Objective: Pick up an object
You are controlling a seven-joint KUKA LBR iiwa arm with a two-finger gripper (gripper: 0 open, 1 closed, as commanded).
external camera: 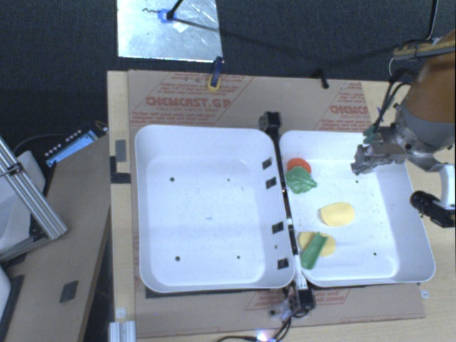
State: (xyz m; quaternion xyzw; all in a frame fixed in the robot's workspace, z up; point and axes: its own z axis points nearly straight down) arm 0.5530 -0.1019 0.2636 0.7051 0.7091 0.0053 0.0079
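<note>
The right bin (399, 262) holds several small objects. A red-orange piece (298, 165) lies near its upper left, with a green leafy piece (301, 182) touching it just below. A yellow oval object (337, 214) rests near the bin's middle. A pale yellow piece (311, 240) and a green stick (313, 251) lie together at the lower left. My gripper (365, 161) hangs over the upper right part of this bin, well right of the red-orange piece and above the yellow oval. Nothing shows between its fingers.
The left bin (153, 262) stands beside the right one, with black clips (274, 184) along the shared divider. A silver sheet (168, 20) lies beyond the bench. A metal rail (28, 198) stands at the far left. A black part (431, 206) juts over the right bin's right rim.
</note>
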